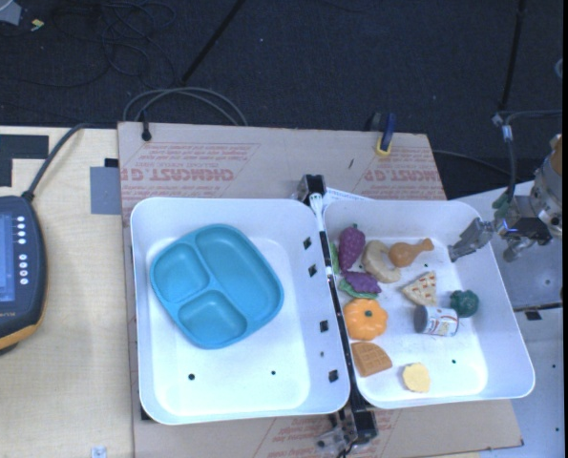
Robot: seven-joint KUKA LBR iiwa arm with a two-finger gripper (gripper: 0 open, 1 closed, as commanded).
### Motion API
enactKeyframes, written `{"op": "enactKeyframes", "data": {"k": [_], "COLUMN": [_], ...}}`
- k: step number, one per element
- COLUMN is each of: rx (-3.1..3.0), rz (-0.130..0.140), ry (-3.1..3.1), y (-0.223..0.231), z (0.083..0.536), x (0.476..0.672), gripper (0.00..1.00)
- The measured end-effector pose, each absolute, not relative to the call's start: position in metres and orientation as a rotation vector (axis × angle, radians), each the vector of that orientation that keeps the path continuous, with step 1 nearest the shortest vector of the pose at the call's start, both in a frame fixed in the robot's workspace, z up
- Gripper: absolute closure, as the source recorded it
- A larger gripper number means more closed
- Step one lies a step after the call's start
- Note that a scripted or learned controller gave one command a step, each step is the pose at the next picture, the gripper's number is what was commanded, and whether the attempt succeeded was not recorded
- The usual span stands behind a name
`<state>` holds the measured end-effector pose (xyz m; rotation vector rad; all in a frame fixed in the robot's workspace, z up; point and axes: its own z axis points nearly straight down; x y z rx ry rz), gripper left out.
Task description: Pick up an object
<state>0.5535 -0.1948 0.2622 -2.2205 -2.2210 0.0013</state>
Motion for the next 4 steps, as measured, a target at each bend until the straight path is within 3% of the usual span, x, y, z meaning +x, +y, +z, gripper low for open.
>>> {"op": "enactKeyframes", "data": {"k": [1, 2, 3, 4], "rx": [-2.21, -2.22, -2.223, -2.218], "rz": [0.006, 0.004, 0.003, -0.011], "ry": [-2.219, -2.219, -2.216, -2.233], "y": [-0.159, -0.18, -0.181, -0.12], "z": [0.166, 0.084, 0.097, 0.205], "x": [0.591, 0.588, 0.589, 0.598], "gripper": [0.0, 0.0, 1.0, 1.0]}}
